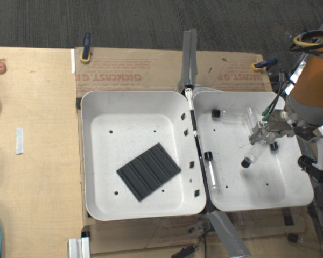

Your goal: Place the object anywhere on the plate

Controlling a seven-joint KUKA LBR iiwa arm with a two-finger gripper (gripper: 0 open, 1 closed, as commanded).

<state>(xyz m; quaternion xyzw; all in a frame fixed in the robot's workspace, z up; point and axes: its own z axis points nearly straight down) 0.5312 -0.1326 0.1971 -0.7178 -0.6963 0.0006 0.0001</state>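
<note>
Bins: we see 2 white bins, the left bin and the right bin, touching side by side.
Plate: a dark ribbed plate lies tilted in the left bin.
Objects: 3 clear tubes with black caps lie in the right bin, 1 just below the gripper.
Gripper: over the right bin; we cannot tell its grip.
</note>
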